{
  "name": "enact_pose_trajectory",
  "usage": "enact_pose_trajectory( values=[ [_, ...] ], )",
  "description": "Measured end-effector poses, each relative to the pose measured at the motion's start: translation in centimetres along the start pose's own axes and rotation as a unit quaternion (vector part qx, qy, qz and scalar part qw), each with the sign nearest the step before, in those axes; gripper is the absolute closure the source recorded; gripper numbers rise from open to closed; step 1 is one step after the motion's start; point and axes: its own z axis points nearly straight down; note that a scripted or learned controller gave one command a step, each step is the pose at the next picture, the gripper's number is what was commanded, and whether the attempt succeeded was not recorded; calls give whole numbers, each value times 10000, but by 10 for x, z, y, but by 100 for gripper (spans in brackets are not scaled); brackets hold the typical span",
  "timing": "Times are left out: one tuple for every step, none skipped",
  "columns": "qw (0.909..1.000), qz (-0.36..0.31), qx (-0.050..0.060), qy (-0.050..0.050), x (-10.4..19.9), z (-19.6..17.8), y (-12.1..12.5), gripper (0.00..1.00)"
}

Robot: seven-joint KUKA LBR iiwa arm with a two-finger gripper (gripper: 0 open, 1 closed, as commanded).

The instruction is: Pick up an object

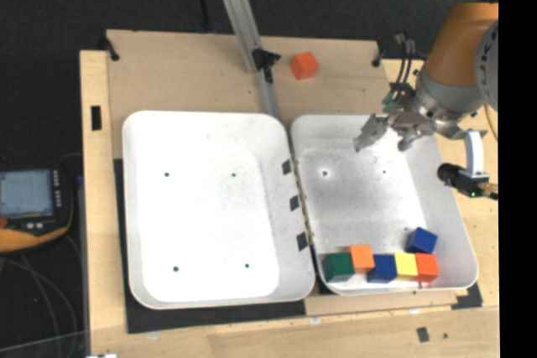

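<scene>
The gripper point(388, 132) hangs open and empty over the right bin's point(352, 205) far edge, so it should travel to the near edge, where the blocks point(382, 266) cluster, and drop squarely onto the separate blue block point(422, 240).

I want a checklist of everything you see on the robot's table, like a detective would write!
Surface: a wooden bench with two shallow white bins, the left bin and the right bin, side by side.
Job's things: blocks bunched at the right bin's near edge: green block, orange block, blue block, yellow block, another orange block, and a second blue block just behind them.
Clutter: a stray orange cube on the bench behind the bins.
Grippers: the gripper hangs open over the right bin's far end, holding nothing.
Cables: wires run along the wrist; more lie on the floor at lower left.
Surroundings: a metal post and a handheld screen at the left.
</scene>
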Motion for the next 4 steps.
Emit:
enact_pose_trajectory(
  values=[
    [10000, 33, 44, 11, 25, 110, -48, 0],
    [10000, 5, 9, 0, 27, -42, -37, 0],
    [10000, 36, 42, 9, 31, 110, -57, 0],
    [10000, 28, 39, 7, 26, 71, -49, 0]
  ],
)
